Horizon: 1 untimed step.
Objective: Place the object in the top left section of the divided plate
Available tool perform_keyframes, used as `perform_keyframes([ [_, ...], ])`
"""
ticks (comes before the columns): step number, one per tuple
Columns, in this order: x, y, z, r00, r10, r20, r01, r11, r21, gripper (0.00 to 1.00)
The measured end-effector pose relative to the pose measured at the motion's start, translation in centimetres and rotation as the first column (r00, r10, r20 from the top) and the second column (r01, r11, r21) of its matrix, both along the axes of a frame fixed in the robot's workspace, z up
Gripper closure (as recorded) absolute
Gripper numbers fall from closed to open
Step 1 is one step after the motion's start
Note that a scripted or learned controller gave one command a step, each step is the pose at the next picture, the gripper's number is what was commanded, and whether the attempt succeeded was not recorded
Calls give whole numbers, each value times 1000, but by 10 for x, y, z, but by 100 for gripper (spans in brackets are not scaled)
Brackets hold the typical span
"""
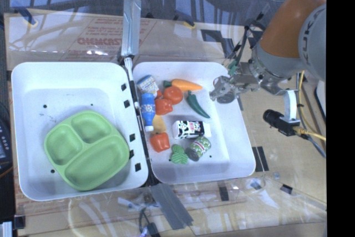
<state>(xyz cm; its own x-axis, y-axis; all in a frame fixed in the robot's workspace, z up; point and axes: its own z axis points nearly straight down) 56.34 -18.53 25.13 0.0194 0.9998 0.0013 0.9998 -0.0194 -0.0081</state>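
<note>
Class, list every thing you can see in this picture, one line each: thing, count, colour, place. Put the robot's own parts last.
Bins: two, white, side by side on the bench.
Divided plate: one, green, in the left bin.
Bottle: one, blue and white, left edge of the right bin.
Carrot: one, orange, top of the right bin.
Tomato: one, red, below the carrot.
Chilli: one, dark green, middle right of the right bin.
Carton: one, black and white, centre of the right bin.
Arm: one, grey and orange, at right.
Gripper: one, grey, over the right bin's right edge.
</note>
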Motion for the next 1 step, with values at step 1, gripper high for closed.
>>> perform_keyframes([
  [1,26,52,-80,995,98,-4,-98,995,1,100],
])
